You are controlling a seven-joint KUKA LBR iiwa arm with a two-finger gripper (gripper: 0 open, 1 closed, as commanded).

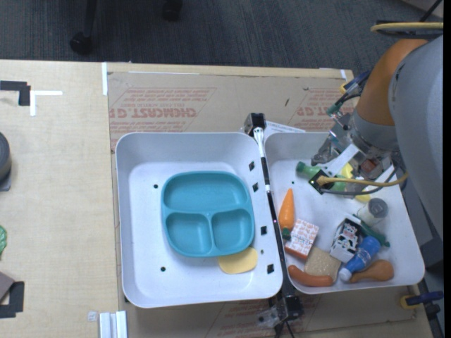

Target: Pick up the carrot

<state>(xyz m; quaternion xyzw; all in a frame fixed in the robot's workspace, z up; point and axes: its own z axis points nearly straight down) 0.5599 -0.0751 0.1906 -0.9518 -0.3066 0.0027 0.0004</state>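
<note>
**Right bin (320,206).** The carrot (286,210) lies against the bin's left wall, about midway along it. Its pointed end is toward the far edge and its green stub toward the near edge. It rests free on the bin floor with nothing gripping it. Just beside its stub end sits a red-and-white box (302,238). Along the near edge lie a tan block (319,264) and a red sausage (310,279), touching each other. A blue bottle (359,255) and an orange-brown piece (377,271) occupy the near right corner. A small grey round item (376,208) sits near the right wall.

**Arm.** The gripper (350,162) hangs over the far part of the right bin, well apart from the carrot and to its right. Jaw state: cannot tell, as the wrist hardware hides the tips. A green item (307,167) lies just left of the gripper, near the far edge.

**Left bin (141,189).** A teal divided plate (208,213) sits at the centre. A flat yellow piece (238,261) touches the plate's near right corner.
</note>
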